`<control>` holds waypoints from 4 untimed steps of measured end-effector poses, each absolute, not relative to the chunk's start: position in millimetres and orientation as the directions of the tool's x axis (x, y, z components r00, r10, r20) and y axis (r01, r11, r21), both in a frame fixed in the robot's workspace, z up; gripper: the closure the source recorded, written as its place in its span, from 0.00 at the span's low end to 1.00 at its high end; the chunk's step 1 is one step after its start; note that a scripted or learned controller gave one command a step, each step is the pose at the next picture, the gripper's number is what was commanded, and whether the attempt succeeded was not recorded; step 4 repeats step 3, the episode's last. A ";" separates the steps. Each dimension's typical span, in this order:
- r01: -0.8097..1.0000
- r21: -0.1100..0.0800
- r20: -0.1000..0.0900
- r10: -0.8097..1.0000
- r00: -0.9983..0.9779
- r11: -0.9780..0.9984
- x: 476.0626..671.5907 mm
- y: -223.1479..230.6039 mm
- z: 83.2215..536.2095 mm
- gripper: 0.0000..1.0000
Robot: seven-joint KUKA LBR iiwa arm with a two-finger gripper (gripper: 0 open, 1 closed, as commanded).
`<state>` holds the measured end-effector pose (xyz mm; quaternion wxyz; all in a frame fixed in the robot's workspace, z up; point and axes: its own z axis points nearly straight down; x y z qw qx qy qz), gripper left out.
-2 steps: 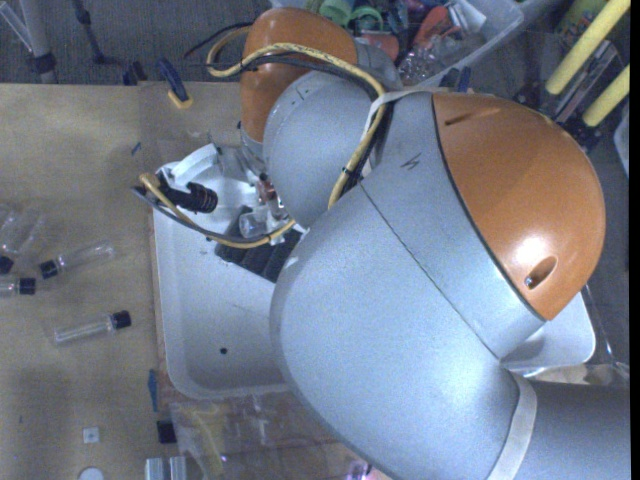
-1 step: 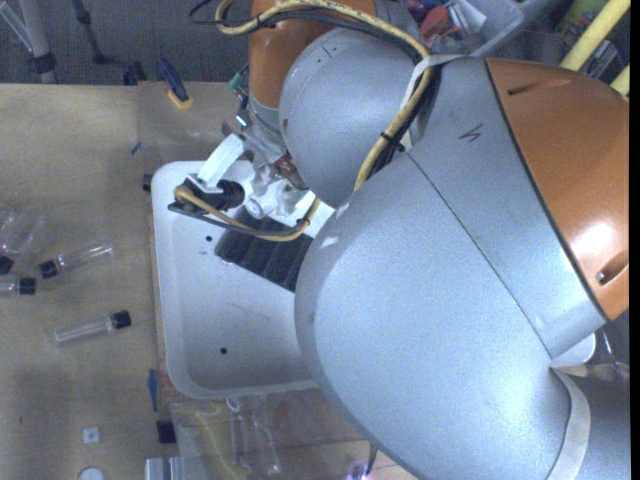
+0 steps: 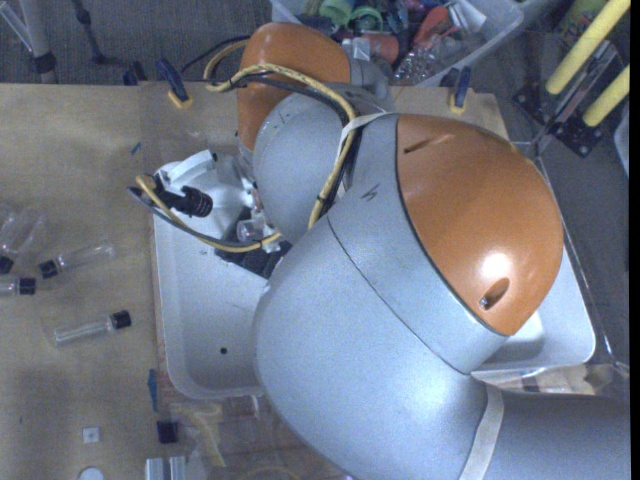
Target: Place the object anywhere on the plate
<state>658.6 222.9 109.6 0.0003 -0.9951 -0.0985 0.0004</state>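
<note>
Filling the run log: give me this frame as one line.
arm: over white bin, blocking most of it | gripper: hidden behind arm | plate, object: cannot tell | bench: small vials left of bin

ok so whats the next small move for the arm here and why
Probably lift the arm straight up a little. Its grey and orange body covers most of the white bin, and the wrist with its yellow cables sits low at the bin's far end, so neither a plate nor the object can be made out underneath.

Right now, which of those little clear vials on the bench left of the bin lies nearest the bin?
The black-capped vial lying lowest of the group; the others sit farther left of the white bin.
</note>
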 end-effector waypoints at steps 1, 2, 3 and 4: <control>0.472 0.000 -0.002 0.472 0.881 -0.881 650.6 224.9 193.7 1.00; 0.846 -0.002 -0.003 0.846 0.532 -0.532 649.8 226.3 280.0 1.00; 0.253 0.000 0.000 0.253 0.967 -0.967 639.6 222.8 181.4 1.00; 0.253 0.000 0.000 0.253 0.967 -0.967 639.6 222.8 181.4 1.00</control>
